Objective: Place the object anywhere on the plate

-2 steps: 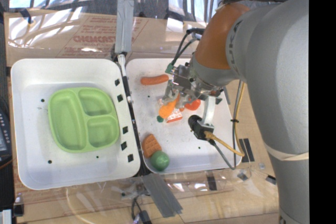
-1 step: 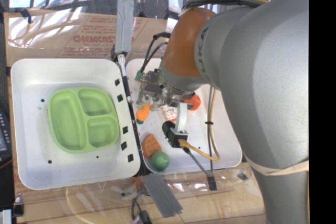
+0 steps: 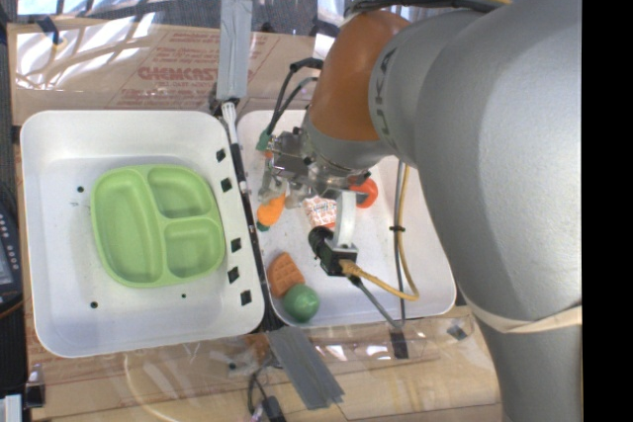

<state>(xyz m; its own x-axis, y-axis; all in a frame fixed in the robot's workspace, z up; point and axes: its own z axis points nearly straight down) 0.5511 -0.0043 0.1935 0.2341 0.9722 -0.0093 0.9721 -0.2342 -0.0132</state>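
Counting, we see two bins: one plate in the left, and four items in the right, carrot, bread, ball, packet. We cannot tell the gripper's state.

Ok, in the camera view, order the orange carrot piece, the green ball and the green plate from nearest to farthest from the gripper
1. Orange carrot piece: just left of and below the gripper, in the right bin.
2. Green ball: near that bin's bottom edge, well below the gripper.
3. Green plate: in the left bin, across the divider.
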